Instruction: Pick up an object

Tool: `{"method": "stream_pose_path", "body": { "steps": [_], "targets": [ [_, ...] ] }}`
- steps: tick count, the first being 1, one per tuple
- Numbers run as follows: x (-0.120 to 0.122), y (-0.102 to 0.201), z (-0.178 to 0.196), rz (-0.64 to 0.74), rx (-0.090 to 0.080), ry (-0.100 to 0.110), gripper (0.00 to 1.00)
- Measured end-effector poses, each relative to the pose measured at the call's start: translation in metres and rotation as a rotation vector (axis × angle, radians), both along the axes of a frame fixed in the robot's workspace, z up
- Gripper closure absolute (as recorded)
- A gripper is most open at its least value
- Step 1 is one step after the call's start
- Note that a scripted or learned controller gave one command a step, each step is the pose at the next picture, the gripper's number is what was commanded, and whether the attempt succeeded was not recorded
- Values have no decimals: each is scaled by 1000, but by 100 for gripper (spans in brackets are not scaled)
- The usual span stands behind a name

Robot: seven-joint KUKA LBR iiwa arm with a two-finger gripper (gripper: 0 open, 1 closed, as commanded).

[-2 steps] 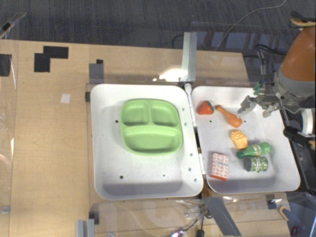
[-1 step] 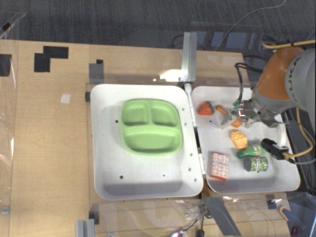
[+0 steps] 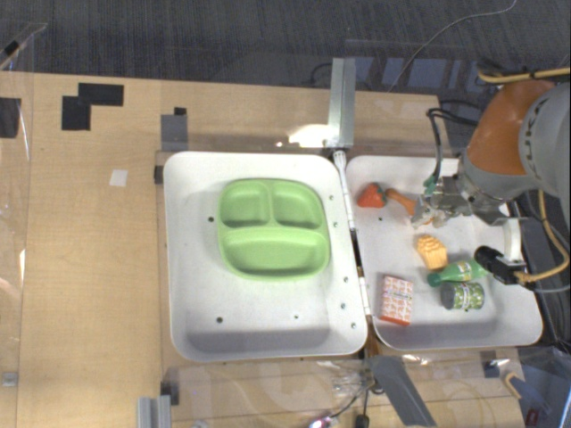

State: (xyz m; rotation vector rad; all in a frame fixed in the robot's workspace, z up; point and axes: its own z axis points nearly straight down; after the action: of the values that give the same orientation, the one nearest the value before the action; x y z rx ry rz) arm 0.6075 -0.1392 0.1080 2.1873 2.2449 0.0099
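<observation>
The right bin [image 3: 500,328] holds several small objects. A red-orange toy piece [image 3: 371,195] with an orange stem [image 3: 402,203] lies at its far left. A yellow waffled block [image 3: 432,251] sits mid-bin. Lying on its side is a green bottle [image 3: 459,272], with a green can [image 3: 464,296] just in front of it. A pink patterned box [image 3: 397,299] rests near the front left corner. My gripper [image 3: 434,207] hangs low over the bin, right at the stem's right end and just behind the yellow block. Nothing is visibly held.
The left bin [image 3: 192,328] carries a green divided plate [image 3: 272,228]. A metal divider post [image 3: 343,105] stands between the bins at the back. The arm's grey and orange body [image 3: 513,145] and black cables [image 3: 500,266] cover the right bin's right side.
</observation>
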Motion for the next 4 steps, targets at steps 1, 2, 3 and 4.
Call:
{"method": "stream_pose_path", "body": {
  "steps": [1,2,3,4],
  "targets": [
    [63,28,118,48,-1,1,100],
    [62,41,92,-200,1,7,100],
    [62,39,23,-534,4,7,100],
    [63,14,-6,-813,5,5,100]
  ]
}}
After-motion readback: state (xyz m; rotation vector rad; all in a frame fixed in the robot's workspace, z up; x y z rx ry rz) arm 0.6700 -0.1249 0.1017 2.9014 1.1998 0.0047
